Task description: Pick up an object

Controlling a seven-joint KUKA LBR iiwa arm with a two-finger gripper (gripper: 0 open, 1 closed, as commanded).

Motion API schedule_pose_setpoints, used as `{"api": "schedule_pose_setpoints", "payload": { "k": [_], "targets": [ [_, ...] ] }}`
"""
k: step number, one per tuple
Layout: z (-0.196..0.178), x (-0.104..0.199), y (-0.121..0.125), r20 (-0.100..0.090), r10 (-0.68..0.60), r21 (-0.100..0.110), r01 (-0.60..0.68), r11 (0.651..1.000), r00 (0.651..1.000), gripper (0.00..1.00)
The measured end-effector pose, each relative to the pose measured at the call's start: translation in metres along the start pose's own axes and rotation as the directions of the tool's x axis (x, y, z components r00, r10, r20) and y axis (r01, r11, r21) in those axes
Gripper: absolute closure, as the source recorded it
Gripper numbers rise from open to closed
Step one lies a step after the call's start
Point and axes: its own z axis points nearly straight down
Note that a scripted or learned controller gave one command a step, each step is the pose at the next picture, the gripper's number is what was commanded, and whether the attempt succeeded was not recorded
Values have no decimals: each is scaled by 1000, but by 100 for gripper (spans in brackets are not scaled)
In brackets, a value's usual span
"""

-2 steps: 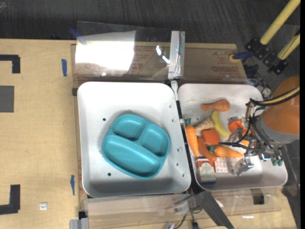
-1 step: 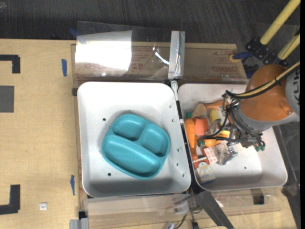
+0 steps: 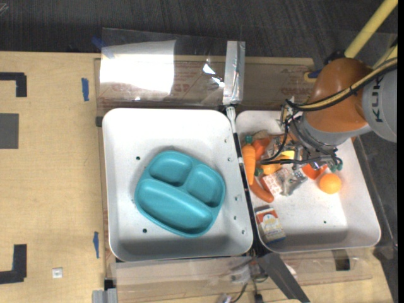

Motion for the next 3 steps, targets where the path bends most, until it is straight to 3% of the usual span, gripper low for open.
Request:
{"api": "schedule_pose_setpoints", "payload": {
  "k": [1,2,3],
  "targets": [
    [-2,-6,8,6,-190,5,190,982,982,0],
    [-1,16,16,7,-356,5,356,935,934,0],
    [-1,74,30,8,-284,4,284,959,959,0]
  ]
}}
